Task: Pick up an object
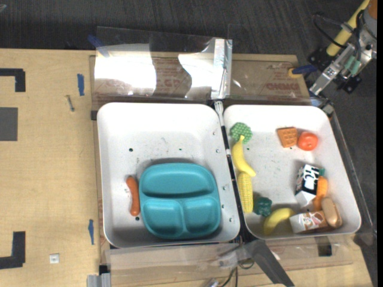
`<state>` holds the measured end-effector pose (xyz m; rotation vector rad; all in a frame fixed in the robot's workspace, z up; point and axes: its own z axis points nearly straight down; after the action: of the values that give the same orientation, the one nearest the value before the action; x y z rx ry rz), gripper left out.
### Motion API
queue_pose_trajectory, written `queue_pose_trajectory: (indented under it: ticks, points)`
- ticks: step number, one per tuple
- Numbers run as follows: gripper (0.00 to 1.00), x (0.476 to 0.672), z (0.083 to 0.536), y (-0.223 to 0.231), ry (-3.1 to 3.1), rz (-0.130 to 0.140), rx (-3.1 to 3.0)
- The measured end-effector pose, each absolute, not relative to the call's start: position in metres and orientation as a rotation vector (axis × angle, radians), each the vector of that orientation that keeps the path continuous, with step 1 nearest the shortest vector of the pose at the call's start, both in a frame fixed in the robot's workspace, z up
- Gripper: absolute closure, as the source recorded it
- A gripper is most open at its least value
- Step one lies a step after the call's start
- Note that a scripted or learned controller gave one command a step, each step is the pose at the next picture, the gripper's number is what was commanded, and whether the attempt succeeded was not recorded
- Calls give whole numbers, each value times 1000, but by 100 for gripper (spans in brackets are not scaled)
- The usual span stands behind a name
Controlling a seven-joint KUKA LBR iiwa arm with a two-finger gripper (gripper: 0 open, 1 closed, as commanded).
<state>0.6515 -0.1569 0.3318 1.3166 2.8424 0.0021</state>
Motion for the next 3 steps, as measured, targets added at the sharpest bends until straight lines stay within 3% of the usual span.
queue_pose_trajectory:
  ticks: [1, 2, 3]
  points:
    - [100, 662, 285, -145, 2868, 0, 1287]
    - [100, 658, 343, -152, 2782, 4, 1437]
    - [100, 667, 359, -202, 2693, 1, 1603]
